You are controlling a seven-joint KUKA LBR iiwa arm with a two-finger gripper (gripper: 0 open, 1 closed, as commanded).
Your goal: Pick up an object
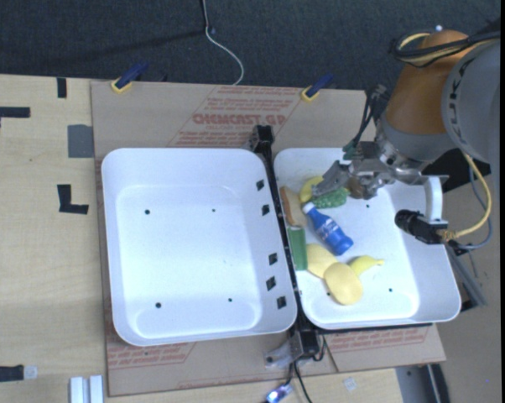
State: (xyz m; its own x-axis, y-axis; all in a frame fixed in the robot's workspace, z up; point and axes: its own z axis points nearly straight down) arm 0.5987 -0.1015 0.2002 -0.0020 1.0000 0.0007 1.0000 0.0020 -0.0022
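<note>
We look down on a pale wooden bench point(34, 250) carrying a brown cardboard sheet point(227, 116), with dark carpet point(110, 15) behind it and a thin white cable point(223, 49) trailing across that carpet. Two blue clips point(128, 75) pin the cardboard's far edge.

We take the right bin point(420, 300) as our landmark. Inside it, toward its far left corner, lies a green object point(330, 198), and the gripper point(346, 179) sits right over it; we cannot tell whether the gripper is open or closed, nor whether it has hold of anything. Touching the green object on its far-left side we see a yellow piece point(309, 190). Just nearer the bin's middle lies a blue bottle with a white cap point(328, 229), tilted diagonally. Along the bin's left wall rests a green stick-like item point(297, 246), with a thin tan piece point(285, 204) beyond it. Toward the bin's near side we see a pale yellow lump point(345, 284), a pale yellow piece point(318, 261) beside it, and a small yellow banana-shaped object point(366, 264) just to its right.

The grey arm point(479, 99), with its orange band point(416, 95), comes in over the right bin's far right corner. The left bin point(118, 225) sits against the right bin's left wall.
</note>
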